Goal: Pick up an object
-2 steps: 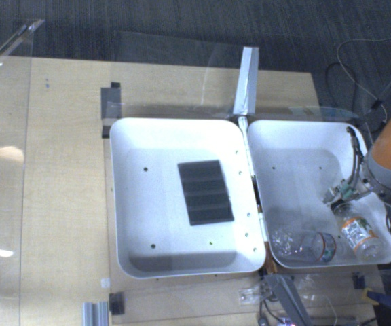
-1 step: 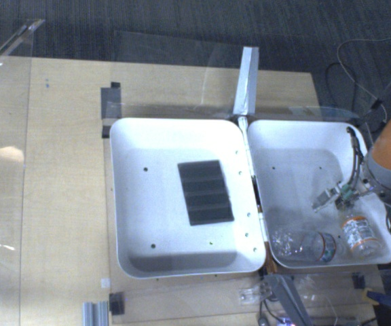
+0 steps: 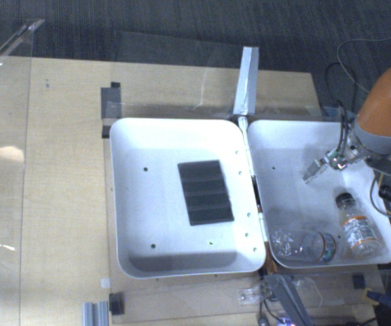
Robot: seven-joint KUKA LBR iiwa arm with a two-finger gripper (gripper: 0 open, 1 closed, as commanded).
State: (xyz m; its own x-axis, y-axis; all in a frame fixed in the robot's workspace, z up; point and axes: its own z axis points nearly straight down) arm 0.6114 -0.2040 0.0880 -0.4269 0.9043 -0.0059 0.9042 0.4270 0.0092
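Observation:
A black ribbed rectangular pad (image 3: pixel 206 192) lies flat in the middle of the left bin (image 3: pixel 131 148). In the right bin (image 3: pixel 284 141), a small clear bottle (image 3: pixel 356 228) with a black cap and an orange label lies near the front right corner. A clear plastic cup (image 3: pixel 305 245) lies on its side along the front wall. My gripper (image 3: pixel 313 172) hangs over the back middle of the right bin, up and to the left of the bottle. It holds nothing that I can see.
The grey arm with its orange band (image 3: pixel 384 111) comes in over the right bin's back right corner, with cables trailing at the right edge. An upright metal post (image 3: pixel 246 80) stands behind the gap between the bins. Black brackets sit at the left bin's corners.

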